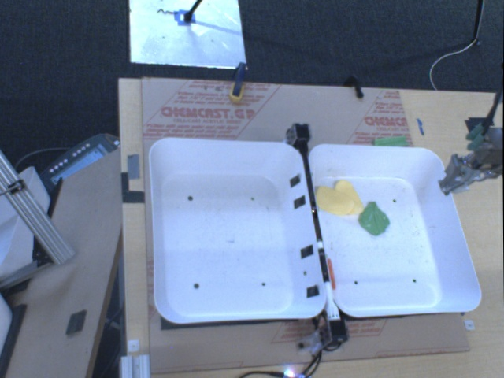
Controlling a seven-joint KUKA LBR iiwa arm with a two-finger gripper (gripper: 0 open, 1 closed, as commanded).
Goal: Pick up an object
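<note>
On the bench, the right bin (441,290) holds a yellow object (339,198) touching a green object (374,219) at its four o'clock, while the tool (461,173), grip state impossible to tell, sits at the bin's two o'clock rim.

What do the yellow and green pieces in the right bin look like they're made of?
Yellow piece: probably soft foam or rubber, matte, with rounded lobes and no glare. Green piece: similar matte, slightly lumpy surface, perhaps foam or cloth. Right bin: smooth white moulded plastic.
</note>
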